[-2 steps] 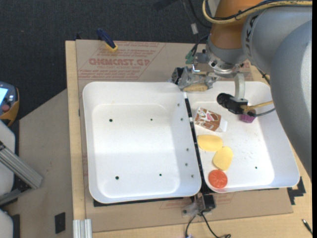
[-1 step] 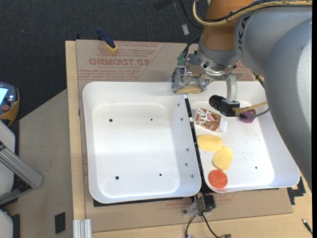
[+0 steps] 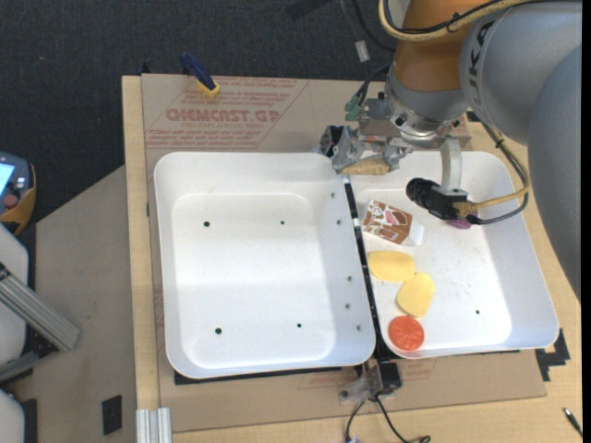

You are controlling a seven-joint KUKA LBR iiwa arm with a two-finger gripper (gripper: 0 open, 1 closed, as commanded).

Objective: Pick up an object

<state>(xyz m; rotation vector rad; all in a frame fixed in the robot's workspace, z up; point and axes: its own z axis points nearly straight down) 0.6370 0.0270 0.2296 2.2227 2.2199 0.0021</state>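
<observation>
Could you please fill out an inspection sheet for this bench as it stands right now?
Surface: cardboard-covered bench bearing a left bin and a right bin, side by side.
Job's things: in the right bin, a brown-and-white packet, two yellow pieces, a red-orange round piece, a tan piece under the claw.
Clutter: blue-and-yellow clamp at the bench's far edge.
Grippers: claw over the right bin's far left corner; grip unclear.
Cables: black cable looping off the wrist.
Surroundings: dark floor.
</observation>
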